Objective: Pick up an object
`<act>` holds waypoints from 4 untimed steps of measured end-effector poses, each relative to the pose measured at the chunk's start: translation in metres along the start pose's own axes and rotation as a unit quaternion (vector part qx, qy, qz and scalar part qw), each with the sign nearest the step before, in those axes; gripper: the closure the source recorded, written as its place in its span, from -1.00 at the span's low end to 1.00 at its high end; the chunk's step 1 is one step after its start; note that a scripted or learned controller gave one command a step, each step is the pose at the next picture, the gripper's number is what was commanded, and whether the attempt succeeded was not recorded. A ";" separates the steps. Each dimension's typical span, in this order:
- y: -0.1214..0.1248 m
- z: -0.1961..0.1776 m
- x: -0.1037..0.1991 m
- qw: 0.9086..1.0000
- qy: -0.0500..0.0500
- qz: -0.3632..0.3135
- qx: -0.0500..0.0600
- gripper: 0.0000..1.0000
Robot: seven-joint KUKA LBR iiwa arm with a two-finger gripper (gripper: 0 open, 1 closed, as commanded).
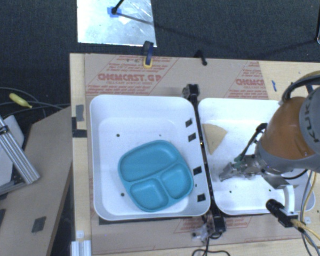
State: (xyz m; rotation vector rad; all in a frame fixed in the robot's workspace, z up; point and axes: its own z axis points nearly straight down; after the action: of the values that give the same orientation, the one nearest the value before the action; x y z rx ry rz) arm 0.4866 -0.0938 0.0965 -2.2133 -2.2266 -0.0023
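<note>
A blue divided plate (156,174) lies flat in the left white bin (104,116), toward its front. A tan wedge-shaped piece (214,135) rests in the right white bin (240,199), close to its left wall. My gripper (225,172) hangs low over the right bin's floor, pointing left toward the divider between the bins. It is just in front of the tan wedge and apart from it. I see nothing held at its tip. The arm's orange band (288,129) and grey wrist cover the right part of that bin.
Black clips (191,137) run along the wall between the two bins. The bins sit on a cardboard sheet (128,76). A metal frame (8,148) stands off the bench at the left. Cables (304,228) hang near the arm at the front right.
</note>
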 end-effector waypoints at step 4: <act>0.003 -0.167 0.168 1.000 -0.001 -0.005 -0.004 1.00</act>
State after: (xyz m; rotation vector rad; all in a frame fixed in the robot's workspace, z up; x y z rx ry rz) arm 0.4887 0.0737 0.2640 -2.2070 -2.2422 -0.0095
